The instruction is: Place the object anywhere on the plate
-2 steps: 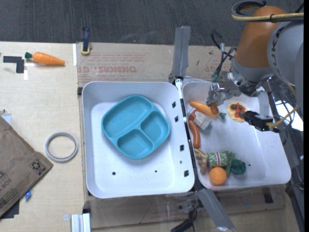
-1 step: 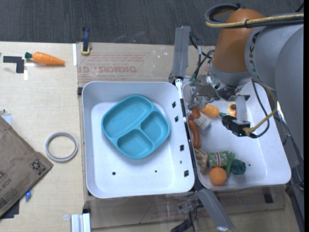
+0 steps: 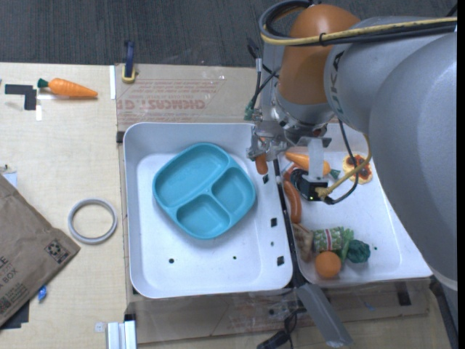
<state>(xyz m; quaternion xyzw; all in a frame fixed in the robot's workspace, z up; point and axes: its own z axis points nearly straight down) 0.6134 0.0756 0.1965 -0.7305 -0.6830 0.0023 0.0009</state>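
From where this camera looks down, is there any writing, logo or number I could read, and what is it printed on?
"BOX": on the brown cardboard piece at the lower left, its other letters cut off by the edge.
Red mirrored lettering on the cardboard sheet behind the bins: too faint and reversed to read reliably.
Square code mark on the same brown piece: too small to read.

A robotics lab is indicated here. Left of the pincer (image 3: 263,150), a white bin (image 3: 145,267) is seen taped onto a plywood counter (image 3: 65,151), with a second bin (image 3: 407,260) on its far side. Cables are strapped along the arm (image 3: 392,86), and toy food (image 3: 328,265) is scattered below the pincer as test props.
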